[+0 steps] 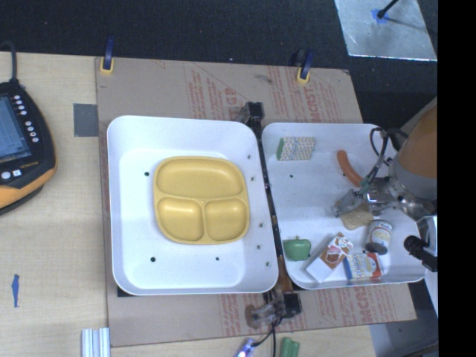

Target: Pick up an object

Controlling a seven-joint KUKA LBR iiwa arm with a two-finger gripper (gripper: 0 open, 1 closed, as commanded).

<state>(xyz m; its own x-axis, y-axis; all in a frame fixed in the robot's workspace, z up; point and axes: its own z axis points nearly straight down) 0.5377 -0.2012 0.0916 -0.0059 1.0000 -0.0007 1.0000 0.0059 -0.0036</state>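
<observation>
My gripper (352, 202) is low in the right bin (312, 192), toward its right side, and the arm (416, 162) comes in from the right edge. Its tip sits just above a tan flat piece (358, 217), touching it or nearly so. An orange sausage-shaped item (347, 165) lies just behind the gripper. A small can (379, 236) stands in front of it. A green pepper-like toy (297, 248), a small carton (331, 257) and a colourful packet (364, 265) lie along the bin's front edge. A green-and-white speckled packet (297, 149) rests at the back left.
The left bin (134, 199) holds a yellow divided plate (201, 198). A handheld control pendant (18, 143) lies on the bench at the far left. Clamps (254, 112) join the bins at the middle.
</observation>
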